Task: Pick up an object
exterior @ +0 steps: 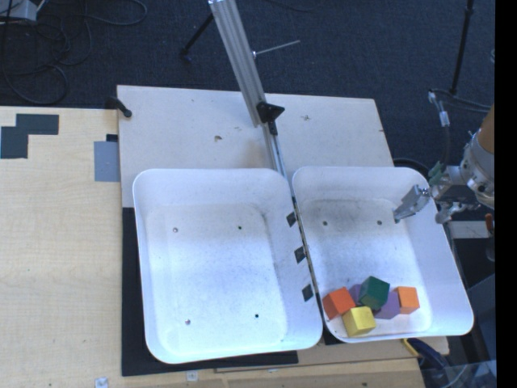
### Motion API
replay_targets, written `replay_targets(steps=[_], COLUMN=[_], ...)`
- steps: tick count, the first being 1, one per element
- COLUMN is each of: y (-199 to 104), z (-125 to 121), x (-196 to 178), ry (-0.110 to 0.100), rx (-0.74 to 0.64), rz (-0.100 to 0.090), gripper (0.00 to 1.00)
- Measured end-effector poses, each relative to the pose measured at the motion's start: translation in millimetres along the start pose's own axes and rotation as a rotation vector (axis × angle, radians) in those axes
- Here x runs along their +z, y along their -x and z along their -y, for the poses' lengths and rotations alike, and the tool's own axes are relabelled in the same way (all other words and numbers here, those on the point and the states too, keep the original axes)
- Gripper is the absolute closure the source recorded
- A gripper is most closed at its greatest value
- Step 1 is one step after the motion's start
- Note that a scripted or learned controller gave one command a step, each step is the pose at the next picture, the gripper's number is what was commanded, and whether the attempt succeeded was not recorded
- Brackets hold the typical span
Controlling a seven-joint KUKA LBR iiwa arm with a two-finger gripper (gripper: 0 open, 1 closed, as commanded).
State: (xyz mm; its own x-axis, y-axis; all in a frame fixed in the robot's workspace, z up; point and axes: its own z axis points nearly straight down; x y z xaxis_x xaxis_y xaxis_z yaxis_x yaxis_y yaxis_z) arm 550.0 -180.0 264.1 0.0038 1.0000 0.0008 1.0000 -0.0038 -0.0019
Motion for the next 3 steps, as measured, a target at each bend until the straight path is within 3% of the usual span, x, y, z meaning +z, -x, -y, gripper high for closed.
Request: replay_targets(steps=[1,2,3], y=[-61,-56,-69], z=[41,36,32], x=[67,-69,-38], ry=[-0.010,0.008,-0.003], rx=[-0.009,-0.005,-0.005], rz=[-0.005,0.002,0.000], gripper=[0.00,0.00,0.00])
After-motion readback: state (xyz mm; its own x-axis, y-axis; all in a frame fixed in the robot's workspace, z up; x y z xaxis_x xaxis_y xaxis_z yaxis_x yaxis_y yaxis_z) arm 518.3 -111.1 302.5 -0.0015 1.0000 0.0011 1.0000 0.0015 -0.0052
